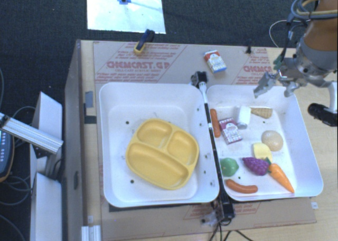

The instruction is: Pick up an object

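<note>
the bench top is a brown board (158, 63) printed with red lettering, set on a dark carpeted floor (42, 18) where a pale square sheet (125, 1) lies beyond the far edge. two white bins sit side by side on the board: the left bin (113, 145) carries a yellow divided tray (161, 153), and the right bin (309, 153) holds the small objects, among them a carrot (281, 177), purple grapes (255, 165), a green round piece (229, 167), a sausage (241, 186) and a red-and-white carton (231, 131). a second small carton (215, 61) and a yellow-and-blue tool (143, 42) lie on the board behind the bins. the gripper (275, 85) hangs above the right bin's far edge, fingers spread apart with nothing between them, well clear of the objects below.
</note>
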### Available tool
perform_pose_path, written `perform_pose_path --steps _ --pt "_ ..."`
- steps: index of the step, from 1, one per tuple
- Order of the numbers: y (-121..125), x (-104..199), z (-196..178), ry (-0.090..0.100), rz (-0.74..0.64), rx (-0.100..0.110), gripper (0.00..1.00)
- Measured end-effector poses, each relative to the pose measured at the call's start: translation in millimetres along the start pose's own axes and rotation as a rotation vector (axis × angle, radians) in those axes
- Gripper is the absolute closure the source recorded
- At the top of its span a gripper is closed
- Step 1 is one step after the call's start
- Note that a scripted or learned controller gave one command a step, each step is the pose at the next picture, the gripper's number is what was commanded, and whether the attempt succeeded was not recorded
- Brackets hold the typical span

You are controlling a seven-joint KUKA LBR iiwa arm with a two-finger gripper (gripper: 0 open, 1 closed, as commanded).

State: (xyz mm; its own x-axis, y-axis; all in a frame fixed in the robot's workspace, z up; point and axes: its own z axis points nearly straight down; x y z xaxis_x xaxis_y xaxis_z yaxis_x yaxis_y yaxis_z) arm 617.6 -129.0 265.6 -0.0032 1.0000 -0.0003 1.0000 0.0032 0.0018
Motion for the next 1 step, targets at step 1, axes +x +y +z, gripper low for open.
perform_pose_path --steps 1 --pt "-70.7 13.8 103.7 0.001 0.002 0.005 0.00"
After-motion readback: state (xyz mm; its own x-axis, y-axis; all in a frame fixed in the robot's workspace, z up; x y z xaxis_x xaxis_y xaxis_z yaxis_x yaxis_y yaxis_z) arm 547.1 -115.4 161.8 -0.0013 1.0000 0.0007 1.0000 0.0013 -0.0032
